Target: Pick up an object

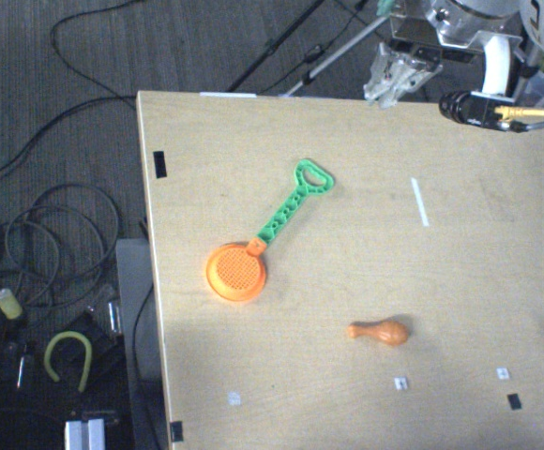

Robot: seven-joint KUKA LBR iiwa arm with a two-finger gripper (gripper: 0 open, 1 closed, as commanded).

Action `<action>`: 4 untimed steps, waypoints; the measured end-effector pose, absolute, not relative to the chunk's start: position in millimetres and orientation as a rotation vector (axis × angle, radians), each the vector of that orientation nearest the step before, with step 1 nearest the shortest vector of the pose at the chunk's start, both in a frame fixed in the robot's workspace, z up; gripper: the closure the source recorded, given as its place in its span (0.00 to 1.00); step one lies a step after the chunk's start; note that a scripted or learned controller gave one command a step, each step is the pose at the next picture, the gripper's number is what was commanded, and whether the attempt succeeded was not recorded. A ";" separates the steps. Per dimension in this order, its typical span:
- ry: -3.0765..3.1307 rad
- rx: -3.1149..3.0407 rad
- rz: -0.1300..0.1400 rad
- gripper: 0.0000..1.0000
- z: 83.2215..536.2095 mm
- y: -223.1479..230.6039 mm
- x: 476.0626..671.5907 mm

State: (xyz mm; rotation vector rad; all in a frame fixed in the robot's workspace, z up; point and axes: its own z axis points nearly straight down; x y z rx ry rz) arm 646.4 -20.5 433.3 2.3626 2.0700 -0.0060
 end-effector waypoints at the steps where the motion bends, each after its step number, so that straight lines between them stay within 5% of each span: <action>1: 2.305 2.132 -0.004 1.00 433.5 -35.8 668.7; 2: 2.475 1.935 -0.004 1.00 433.2 -34.3 668.8; 3: 2.674 1.648 -0.002 1.00 434.2 -33.7 624.8; 4: 2.795 1.429 -0.002 1.00 434.0 -30.5 669.0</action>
